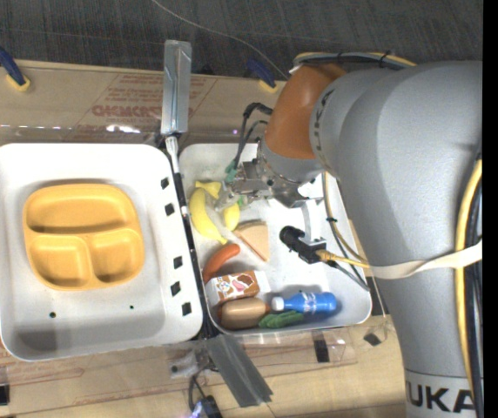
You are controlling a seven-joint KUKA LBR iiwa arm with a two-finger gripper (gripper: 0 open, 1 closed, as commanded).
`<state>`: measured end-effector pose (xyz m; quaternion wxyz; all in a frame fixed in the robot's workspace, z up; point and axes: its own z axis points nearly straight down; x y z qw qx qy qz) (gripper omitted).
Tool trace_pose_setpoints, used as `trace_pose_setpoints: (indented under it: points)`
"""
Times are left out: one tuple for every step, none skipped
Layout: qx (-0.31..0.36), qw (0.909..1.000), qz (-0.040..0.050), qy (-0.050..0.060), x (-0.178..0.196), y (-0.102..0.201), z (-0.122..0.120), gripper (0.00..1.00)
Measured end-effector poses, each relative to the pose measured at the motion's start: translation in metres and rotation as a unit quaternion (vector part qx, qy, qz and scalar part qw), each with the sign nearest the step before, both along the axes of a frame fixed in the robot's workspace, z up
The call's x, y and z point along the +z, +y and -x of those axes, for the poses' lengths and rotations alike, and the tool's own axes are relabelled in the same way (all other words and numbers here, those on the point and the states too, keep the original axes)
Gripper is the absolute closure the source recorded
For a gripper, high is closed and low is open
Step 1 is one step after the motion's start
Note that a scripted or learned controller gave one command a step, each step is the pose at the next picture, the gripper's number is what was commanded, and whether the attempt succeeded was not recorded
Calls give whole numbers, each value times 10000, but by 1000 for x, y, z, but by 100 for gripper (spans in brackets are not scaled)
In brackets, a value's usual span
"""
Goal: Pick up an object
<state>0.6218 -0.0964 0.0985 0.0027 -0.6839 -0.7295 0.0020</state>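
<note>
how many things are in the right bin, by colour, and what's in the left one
Right bin:
yellow: 1, banana
tan: 2, wedge, bun
red-orange: 1, sausage
red and white: 1, packet
blue: 1, bottle
green: 1, piece
Left bin:
yellow: 1, divided tray
Total: 8

A cardboard-covered bench (75,94) carries two white bins side by side. The left bin (5,233) touches the right bin (353,307).

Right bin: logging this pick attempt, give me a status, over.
Gripper low in right bin, over the banana. No object seen held. Hot dog, blue bottle and bread slice crowd close by.
</note>
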Motion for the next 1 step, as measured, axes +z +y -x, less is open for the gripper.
trace_pose_setpoints:
  points:
    - [-571,9984,1,-24,93,68,1,100]
